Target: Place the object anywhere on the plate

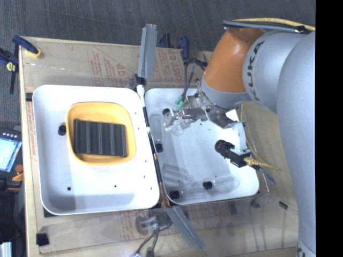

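A yellow plate [102, 110] lies in the left bin [53, 186]. A dark ridged rectangular object [101, 138] rests flat on the plate and covers most of its middle. My gripper [172, 119] hangs over the upper left part of the right bin [252, 183], close to the wall between the bins, and nothing shows in it. A clear, glassy object [179, 175] lies low in the right bin near the front wall, well apart from the gripper.
Small black bits lie in the right bin at the front [207, 185] and by the dividing wall [158, 146]. Another small black bit [62, 129] sits left of the plate. The arm's orange band [230, 63] looms over the right bin's back edge.
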Controlling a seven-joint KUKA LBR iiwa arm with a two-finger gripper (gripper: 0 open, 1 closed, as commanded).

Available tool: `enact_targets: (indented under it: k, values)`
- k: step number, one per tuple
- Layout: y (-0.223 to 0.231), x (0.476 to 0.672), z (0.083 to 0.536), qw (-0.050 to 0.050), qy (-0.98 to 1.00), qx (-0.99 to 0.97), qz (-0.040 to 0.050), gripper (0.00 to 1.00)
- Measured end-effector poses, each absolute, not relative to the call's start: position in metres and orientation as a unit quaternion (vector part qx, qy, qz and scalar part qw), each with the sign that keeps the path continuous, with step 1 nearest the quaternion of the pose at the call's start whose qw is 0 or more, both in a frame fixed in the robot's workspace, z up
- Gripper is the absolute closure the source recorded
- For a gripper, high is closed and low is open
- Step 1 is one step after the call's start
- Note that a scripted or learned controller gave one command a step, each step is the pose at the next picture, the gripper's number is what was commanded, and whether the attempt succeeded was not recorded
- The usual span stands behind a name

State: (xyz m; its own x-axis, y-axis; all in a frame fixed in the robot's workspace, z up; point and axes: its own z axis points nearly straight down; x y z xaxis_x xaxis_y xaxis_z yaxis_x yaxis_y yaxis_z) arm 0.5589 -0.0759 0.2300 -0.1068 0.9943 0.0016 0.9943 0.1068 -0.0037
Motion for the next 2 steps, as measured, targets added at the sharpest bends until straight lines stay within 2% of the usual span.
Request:
enact_targets:
  k: [1,2]
  values:
    - [-0.0050,0.5909,0.2154,0.000,-0.820,-0.572,0.0004,1.00]
    - [-0.0051,0.5910,0.2156,0.000,-0.820,-0.572,0.0003,0.00]
